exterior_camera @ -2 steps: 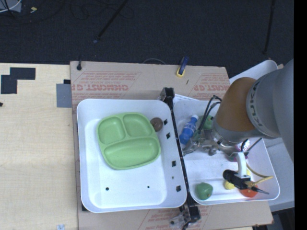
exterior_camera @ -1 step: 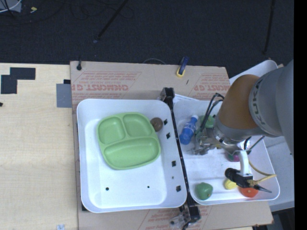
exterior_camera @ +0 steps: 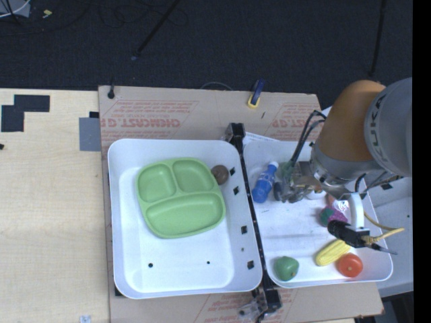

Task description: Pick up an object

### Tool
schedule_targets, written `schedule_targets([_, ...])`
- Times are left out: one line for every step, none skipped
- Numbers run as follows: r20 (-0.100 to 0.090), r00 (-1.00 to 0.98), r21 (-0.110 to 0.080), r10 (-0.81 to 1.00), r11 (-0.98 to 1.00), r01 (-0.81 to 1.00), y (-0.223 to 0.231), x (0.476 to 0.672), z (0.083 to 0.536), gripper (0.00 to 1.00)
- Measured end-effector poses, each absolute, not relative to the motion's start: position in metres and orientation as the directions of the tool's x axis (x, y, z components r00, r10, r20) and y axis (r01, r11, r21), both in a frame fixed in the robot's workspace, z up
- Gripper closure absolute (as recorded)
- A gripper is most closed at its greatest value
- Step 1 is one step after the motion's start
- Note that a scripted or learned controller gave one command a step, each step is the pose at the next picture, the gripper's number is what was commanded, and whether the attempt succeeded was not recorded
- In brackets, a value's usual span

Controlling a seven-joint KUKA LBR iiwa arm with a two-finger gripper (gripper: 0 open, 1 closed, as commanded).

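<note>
plate (exterior_camera: 180,198) in left bin (exterior_camera: 128,261), bottle (exterior_camera: 264,182) in right bin (exterior_camera: 296,231)

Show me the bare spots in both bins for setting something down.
Left bin: bare floor below the green plate. Right bin: a patch between the blue bottle and green ball. Crowded around the end effector and yellow corn.

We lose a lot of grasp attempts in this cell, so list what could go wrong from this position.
1. The gripper sits low in the right bin next to the blue bottle; it may nudge the bottle away rather than grasp it.
2. The bottle lies close to the divider between the bins, which may leave little room beside it for a finger.
3. The yellow corn and red tomato touch, so reaching for one may shift the other.
</note>
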State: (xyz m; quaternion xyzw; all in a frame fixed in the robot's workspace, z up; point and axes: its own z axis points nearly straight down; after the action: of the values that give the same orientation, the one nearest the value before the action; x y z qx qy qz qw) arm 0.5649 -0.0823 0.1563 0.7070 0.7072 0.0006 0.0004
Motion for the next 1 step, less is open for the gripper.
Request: schedule_targets([-0.001,0.001,0.003,1.000,-0.001,1.000,-0.0922,0.5699,0.2124,1.00])
